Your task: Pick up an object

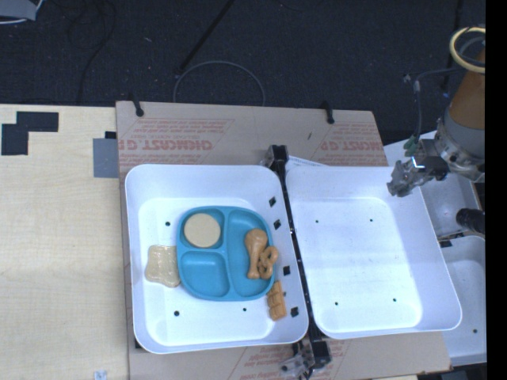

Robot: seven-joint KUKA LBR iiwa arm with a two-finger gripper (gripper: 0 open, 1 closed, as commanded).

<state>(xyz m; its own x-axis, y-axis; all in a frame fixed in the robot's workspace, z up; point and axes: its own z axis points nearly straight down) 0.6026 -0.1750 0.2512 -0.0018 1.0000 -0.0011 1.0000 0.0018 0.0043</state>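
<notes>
two shallow white bins are seen side by side on a cardboard sheet laid over the bench. the left bin holds all the objects; the right bin sits just beside it, joined along a black divider strip.

in the left bin a blue divided tray is placed near the middle. a round tan disc is seen in the tray's upper left compartment. a tan knobbly piece lies in the tray's right compartment, roughly upright along it. a pale tan flat piece rests on the bin floor, touching the tray's left edge. a small orange-brown piece lies on the bin floor by the tray's lower right corner, close to the divider.

the gripper is seen at the upper right corner of the right bin, over its rim, well apart from every object. nothing is seen held by it. whether it is apart or together cannot be told: it is small and blurred. the arm is seen at the right edge, with its orange band above the wrist.
</notes>
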